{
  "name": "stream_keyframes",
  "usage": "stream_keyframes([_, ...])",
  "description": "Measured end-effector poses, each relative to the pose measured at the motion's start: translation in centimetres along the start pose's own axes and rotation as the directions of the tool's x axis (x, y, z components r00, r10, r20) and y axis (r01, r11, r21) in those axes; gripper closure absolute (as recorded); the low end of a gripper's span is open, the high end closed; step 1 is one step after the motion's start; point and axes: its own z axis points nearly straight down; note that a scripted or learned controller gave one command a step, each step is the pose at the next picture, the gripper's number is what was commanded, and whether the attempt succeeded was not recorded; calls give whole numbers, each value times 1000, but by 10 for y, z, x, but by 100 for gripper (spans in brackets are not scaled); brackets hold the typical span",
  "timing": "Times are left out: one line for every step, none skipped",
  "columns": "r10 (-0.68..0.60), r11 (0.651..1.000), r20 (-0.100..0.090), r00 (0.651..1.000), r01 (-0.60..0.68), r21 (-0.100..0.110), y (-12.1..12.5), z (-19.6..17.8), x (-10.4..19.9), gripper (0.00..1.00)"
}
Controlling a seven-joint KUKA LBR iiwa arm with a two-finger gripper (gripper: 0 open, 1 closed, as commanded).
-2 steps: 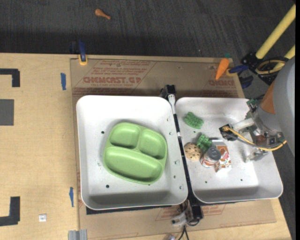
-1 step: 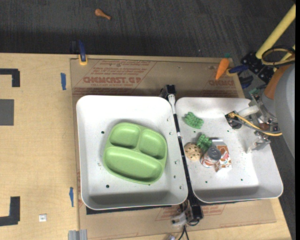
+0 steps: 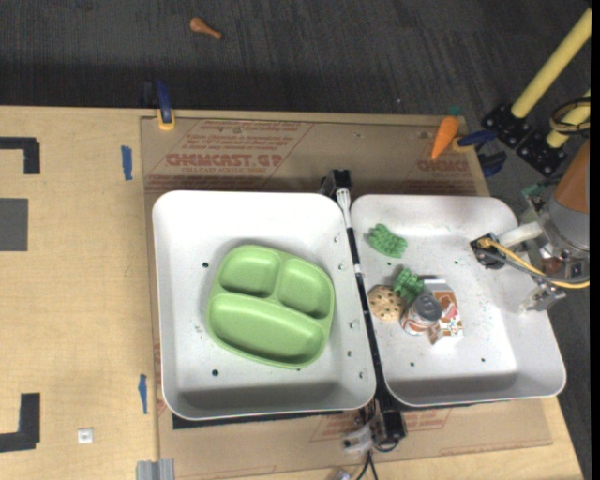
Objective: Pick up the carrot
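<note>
The carrot (image 3: 444, 137) is small and orange with a green top. It lies on the brown board behind the right bin (image 3: 487, 370), outside both bins, near a blue clamp. My gripper (image 3: 523, 270) hangs over the right side of the right bin, well in front of the carrot and to its right. Nothing shows between its jaws. The grey arm with its orange band (image 3: 574, 183) comes in from the right edge.
The right bin holds a leafy green toy (image 3: 385, 240), a cookie (image 3: 382, 302), a green broccoli piece (image 3: 409, 283) and a red-and-white packet with a grey lid (image 3: 433, 312). A green divided plate (image 3: 272, 302) lies in the left bin (image 3: 178, 281). A small orange object (image 3: 204, 28) rests on the dark floor.
</note>
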Motion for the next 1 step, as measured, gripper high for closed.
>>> stream_keyframes([-12, 1000, -7, 1000, 12, -1, -7, 6, -28, 0])
